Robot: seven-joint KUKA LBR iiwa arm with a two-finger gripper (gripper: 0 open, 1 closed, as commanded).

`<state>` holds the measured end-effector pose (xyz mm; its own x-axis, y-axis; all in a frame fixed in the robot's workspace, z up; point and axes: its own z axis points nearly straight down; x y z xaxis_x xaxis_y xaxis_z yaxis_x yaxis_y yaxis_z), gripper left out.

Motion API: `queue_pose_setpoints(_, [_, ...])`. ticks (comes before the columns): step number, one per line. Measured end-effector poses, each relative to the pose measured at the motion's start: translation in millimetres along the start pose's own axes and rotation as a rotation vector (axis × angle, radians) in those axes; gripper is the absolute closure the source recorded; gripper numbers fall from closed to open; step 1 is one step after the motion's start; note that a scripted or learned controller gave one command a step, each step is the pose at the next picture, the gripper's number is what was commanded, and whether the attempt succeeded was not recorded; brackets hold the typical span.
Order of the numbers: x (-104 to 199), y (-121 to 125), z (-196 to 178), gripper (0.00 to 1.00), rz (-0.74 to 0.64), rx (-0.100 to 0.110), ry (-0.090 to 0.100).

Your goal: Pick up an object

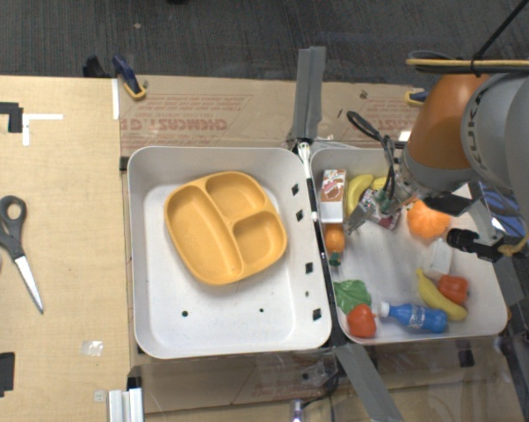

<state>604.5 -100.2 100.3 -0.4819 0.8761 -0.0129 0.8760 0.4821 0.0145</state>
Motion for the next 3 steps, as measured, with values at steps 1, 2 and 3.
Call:
queue_pose_setpoints(1, [-36, 44, 6, 0.0, 0.126, 0.011, 0.006])
queue_pose_setpoints(2, [-34, 42, -1, 1.0, 0.123, 0.022, 0.011])
queue_pose_setpoints(3, [17, 75, -134, 1.0, 0.16, 0.015, 0.009])
